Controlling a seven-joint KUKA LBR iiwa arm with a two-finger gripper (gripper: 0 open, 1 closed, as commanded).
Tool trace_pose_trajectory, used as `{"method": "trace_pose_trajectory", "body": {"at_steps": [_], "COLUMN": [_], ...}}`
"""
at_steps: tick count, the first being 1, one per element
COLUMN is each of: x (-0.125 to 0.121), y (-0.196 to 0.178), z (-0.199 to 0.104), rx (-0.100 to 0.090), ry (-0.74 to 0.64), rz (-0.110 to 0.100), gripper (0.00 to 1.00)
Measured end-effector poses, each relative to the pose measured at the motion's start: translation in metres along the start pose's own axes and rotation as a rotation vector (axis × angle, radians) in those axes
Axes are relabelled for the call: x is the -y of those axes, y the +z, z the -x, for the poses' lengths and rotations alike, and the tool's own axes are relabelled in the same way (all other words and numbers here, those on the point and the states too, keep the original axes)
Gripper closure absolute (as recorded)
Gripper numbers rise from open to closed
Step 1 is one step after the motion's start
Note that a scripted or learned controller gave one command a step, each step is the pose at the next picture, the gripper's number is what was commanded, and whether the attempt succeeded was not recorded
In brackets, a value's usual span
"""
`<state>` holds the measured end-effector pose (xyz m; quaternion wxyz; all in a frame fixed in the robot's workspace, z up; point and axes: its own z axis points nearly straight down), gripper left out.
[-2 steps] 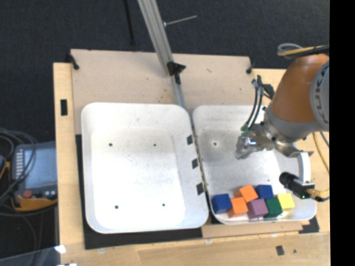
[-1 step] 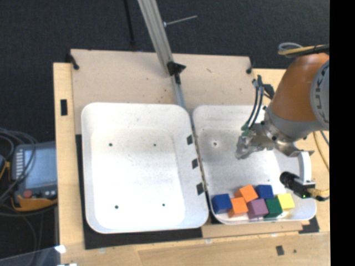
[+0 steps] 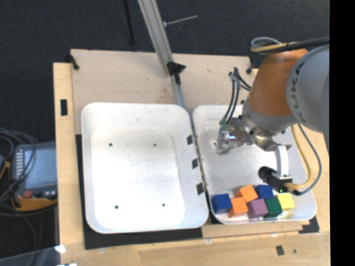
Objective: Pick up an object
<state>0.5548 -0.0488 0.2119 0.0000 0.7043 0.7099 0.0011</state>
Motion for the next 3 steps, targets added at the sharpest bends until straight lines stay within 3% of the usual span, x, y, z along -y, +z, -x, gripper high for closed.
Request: {"method": "trace_pose_trajectory", "body": {"at_steps": [3], "x": [-0.077], "y": [-0.013], "z": [-0.139], "rx": [0.0], "ry": [0.0], "rz": [0.001], "gripper": [1.0]}}
